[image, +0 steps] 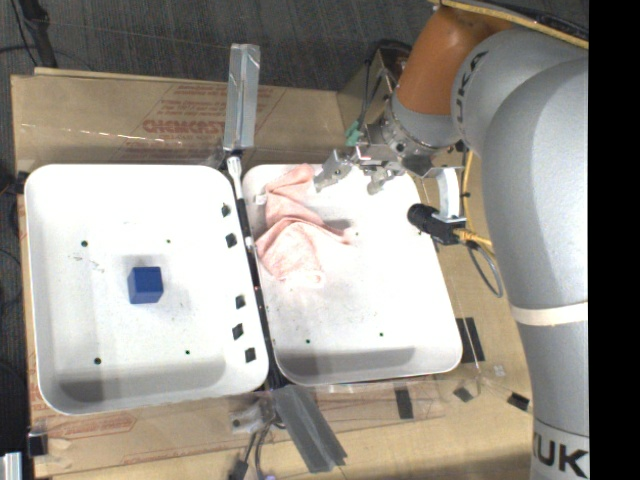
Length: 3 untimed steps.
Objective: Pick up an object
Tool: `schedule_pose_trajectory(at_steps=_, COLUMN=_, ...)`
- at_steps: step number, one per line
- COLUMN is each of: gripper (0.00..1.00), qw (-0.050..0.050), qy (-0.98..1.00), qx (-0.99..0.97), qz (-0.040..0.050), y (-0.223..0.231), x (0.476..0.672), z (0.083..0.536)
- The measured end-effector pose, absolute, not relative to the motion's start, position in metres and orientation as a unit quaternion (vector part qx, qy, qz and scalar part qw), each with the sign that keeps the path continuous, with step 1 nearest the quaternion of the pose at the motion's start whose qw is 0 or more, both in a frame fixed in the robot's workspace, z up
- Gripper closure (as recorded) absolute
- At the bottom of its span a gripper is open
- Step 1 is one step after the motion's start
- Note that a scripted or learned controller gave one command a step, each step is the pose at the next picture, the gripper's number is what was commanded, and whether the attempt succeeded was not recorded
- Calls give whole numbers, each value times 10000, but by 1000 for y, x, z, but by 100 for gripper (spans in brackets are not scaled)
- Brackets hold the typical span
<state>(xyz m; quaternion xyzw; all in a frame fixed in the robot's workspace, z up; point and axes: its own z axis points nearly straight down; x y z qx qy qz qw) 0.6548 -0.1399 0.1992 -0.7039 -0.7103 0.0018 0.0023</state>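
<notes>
A crumpled pink cloth (291,226) lies in the back left part of the right bin (400,308). A small blue cube (146,284) sits near the middle of the left bin (60,218). My gripper (354,175) hangs above the back edge of the right bin, just right of the cloth's top corner. Its two fingers are spread apart, with nothing between them.
A grey divider bar (241,98) rises between the bins at the back. Brown cardboard (120,108) lies under both bins. A black cable fitting (435,220) pokes over the right bin's right rim. My large grey arm (540,168) covers the right side.
</notes>
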Motion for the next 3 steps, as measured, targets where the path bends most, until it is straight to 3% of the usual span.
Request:
schedule_pose_trajectory(at_steps=1, gripper=0, qw=8, qy=-7499, qx=-6615, qz=4, y=-175, x=657, z=92)
schedule_pose_trajectory(at_steps=2, gripper=0, qw=21, qy=-7906, qx=-6124, qz=12, y=-153, x=645, z=92)
schedule_pose_trajectory(at_steps=3, gripper=0, qw=17, qy=-8304, qx=-5571, qz=8, y=-124, x=625, z=131)
